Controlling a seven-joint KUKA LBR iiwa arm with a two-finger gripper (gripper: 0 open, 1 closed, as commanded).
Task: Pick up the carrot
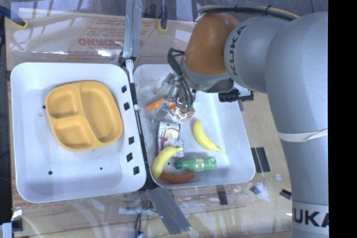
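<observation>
A large grey robot arm (279, 64) with an orange band is reaching in from the right and bending down over the right-hand of two shallow white bins sitting side by side on a bench. Its gripper (177, 98) is hanging low in the far left part of the right bin (237, 136), right at the carrot (154, 103), a small orange piece lying near the bin's left wall. The metal fingertips are sitting just beside the carrot's right end, and whether the gripper is spread apart or closed cannot be told from this angle. A crumpled snack wrapper (181, 113) is lying touching or just under the gripper on its near side. Nearer to the viewer, a small printed packet (168, 135), two bananas (204, 136) (163, 158), a green bottle (196, 164) and a reddish sausage (177, 177) are crowding the bin's near half. The left bin (28, 136) is holding a yellow divided plate (83, 115). The arm appears to be in the grasping step, lowering onto or closing around the carrot, with lifting not yet done. The next move is calling for a firm pinch on the carrot alone, keeping the wrapper out, then a straight upward lift.
</observation>
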